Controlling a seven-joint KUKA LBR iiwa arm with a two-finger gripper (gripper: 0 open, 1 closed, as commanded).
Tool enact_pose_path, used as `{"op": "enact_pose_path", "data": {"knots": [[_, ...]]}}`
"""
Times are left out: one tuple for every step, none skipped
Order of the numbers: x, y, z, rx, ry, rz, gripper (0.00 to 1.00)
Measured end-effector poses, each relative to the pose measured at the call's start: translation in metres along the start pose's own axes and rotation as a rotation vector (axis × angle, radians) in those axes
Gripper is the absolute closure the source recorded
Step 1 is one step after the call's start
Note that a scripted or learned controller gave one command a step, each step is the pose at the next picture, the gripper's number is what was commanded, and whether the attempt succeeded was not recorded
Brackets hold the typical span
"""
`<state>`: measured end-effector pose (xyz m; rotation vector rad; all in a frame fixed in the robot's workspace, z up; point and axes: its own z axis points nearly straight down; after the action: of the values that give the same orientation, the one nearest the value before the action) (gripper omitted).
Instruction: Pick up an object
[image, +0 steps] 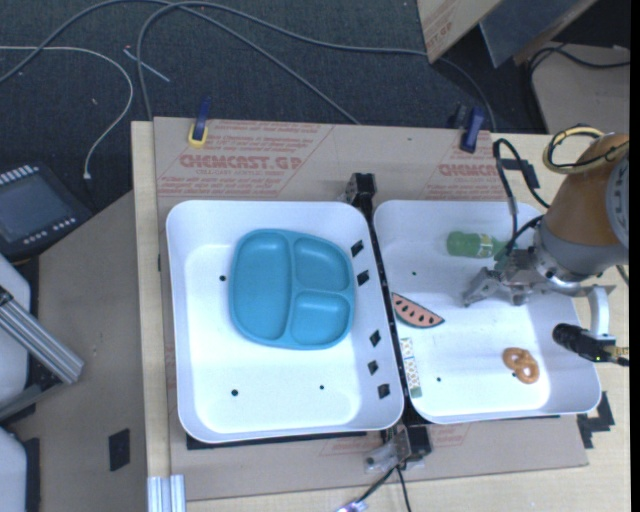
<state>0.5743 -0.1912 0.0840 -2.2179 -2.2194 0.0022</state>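
Observation:
In the right bin (450, 400) lie three small objects: a green bottle-like piece (470, 243) near the back, a watermelon slice (416, 312) by the left wall, and a brown pretzel (520, 364) toward the front right. My gripper (487, 287) hangs low over the bin's middle, between the green piece and the pretzel, with its grey fingers (475, 291) spread and pointing left. Nothing is between them. The arm's orange band (583, 210) is at the right edge.
The left bin (200, 380) holds a blue divided plate (292, 288). A row of black clips (372, 330) runs along the wall between the bins. Cables trail across the dark floor at the back, and a black cable loops by the arm.

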Motion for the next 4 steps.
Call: {"op": "enact_pose_path", "data": {"knots": [[0.0, 0.001, -0.012, -0.004, 0.0, 0.0, 1.0], [-0.011, 0.004, -0.068, -0.011, -0.004, 0.0, 1.0], [-0.011, 0.008, -0.134, -0.013, -0.005, -0.001, 1.0], [-0.011, 0.009, -0.145, -0.007, -0.003, -0.001, 1.0]]}}
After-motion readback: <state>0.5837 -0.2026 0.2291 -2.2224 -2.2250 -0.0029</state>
